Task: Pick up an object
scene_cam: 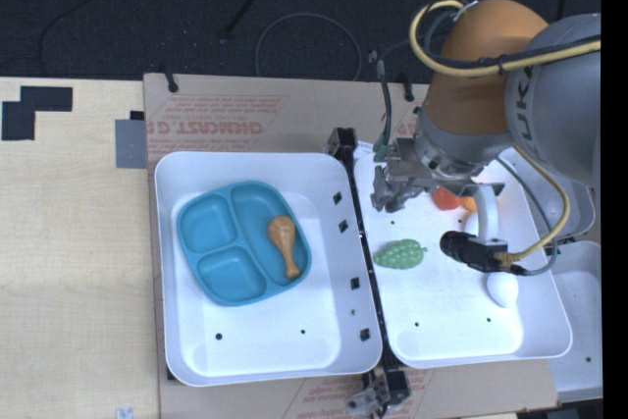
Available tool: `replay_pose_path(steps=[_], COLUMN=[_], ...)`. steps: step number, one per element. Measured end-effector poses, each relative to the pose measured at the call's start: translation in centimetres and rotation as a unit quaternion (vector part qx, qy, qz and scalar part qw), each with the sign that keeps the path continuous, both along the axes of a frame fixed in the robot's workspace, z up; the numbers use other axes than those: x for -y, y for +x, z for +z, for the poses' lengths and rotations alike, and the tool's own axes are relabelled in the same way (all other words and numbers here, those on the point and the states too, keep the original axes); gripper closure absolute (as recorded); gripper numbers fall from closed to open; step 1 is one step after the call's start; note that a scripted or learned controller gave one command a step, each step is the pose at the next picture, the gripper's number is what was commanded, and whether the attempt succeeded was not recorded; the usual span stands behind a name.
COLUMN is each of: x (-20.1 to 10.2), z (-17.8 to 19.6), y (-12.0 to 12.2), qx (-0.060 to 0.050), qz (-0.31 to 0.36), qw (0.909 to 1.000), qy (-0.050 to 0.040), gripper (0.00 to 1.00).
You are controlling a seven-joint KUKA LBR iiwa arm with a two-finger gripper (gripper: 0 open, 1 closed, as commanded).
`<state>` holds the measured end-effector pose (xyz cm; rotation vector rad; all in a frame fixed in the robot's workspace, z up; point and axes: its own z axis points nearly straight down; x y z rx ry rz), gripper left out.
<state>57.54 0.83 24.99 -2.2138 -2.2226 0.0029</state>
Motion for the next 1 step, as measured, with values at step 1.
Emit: replay_pose_path(steps=[1], x=[-5.62], z=[0.05], y=[-0.33], qx=[0.001], qz=[0.000], qw=[1.0000], qy=[-0.0005], gripper=[1.00])
